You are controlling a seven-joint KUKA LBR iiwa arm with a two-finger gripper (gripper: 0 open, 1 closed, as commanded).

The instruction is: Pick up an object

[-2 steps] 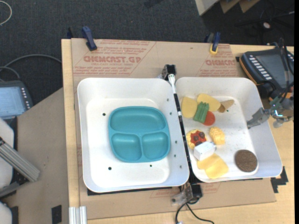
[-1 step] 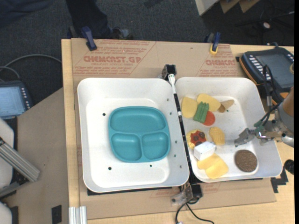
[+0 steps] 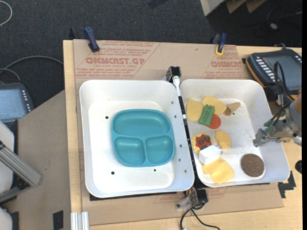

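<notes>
The right bin (image 3: pixel 249 92) holds several toy foods. A brown round cookie (image 3: pixel 252 164) lies at its front right. A white block (image 3: pixel 209 154) rests against a yellow wedge (image 3: pixel 219 170), with a red and yellow piece (image 3: pixel 202 141) and a small yellow piece (image 3: pixel 223 139) just behind. Farther back lie a green piece (image 3: pixel 207 114), a red piece (image 3: pixel 215 122), two yellow pieces (image 3: pixel 194 109) (image 3: pixel 213 103) and a tan wedge (image 3: pixel 232 108). My gripper (image 3: pixel 265 136) reaches in over the bin's right rim, above bare floor and behind the cookie. Nothing shows in its grasp.
The left bin (image 3: pixel 96 128) holds a teal divided plate (image 3: pixel 142 137). A black strip (image 3: pixel 181 107) runs between the two bins. A dark pendant with an orange edge (image 3: pixel 273 68) and cables lie at the far right. Clamps (image 3: pixel 91 38) (image 3: pixel 220 43) grip the board's back edge.
</notes>
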